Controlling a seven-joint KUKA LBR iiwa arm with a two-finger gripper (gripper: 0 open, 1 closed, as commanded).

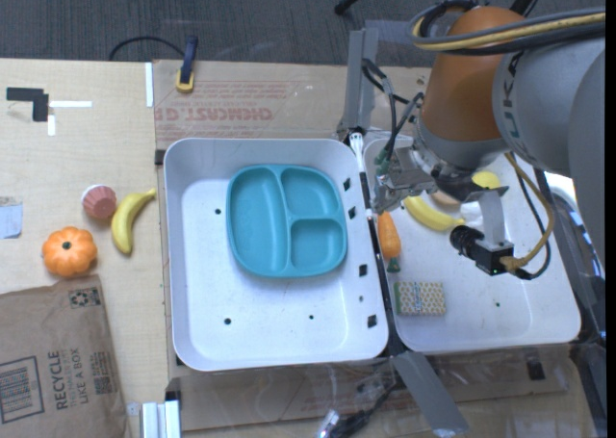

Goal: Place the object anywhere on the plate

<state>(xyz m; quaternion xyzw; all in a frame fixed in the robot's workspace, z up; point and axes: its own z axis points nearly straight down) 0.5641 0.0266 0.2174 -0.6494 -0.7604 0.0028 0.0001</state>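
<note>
1. A sponge (pixel 421 298) lies nearest, at six o'clock in the right bin (pixel 539 325).
2. A carrot (pixel 388 235) lies at nine o'clock, by the wall.
3. The banana (pixel 430 214), probably light, firm and smooth, is best pinched mid-length. It lies under the gripper (pixel 438 186); I cannot tell the pincer's state.
4. The plate (pixel 287 220) lies in the left bin (pixel 192 311).
</note>
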